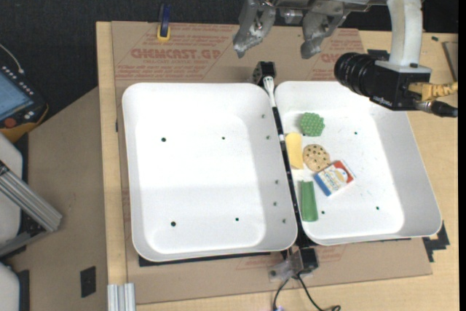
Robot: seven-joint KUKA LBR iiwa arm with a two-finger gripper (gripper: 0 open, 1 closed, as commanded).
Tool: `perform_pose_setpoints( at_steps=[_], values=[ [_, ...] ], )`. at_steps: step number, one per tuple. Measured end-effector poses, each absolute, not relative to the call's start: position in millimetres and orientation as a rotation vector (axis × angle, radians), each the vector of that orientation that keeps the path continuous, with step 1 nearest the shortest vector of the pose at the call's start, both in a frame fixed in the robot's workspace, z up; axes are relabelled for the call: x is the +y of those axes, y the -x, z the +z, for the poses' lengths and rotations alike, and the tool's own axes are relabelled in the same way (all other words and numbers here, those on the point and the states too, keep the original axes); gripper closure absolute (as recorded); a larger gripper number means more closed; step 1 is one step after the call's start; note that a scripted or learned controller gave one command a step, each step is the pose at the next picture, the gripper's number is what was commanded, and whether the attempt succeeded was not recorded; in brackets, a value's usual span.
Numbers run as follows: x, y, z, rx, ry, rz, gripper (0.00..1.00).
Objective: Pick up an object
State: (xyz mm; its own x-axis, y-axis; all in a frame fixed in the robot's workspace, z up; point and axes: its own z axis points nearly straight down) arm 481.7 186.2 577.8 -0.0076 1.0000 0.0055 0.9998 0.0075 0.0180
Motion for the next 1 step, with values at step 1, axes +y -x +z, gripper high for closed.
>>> perform_pose_setpoints(
  at_steps=[1],
  values=[
    [186.7,-482.2,588.7,2.223,-2.205,0.032,1.0]
  ],
)
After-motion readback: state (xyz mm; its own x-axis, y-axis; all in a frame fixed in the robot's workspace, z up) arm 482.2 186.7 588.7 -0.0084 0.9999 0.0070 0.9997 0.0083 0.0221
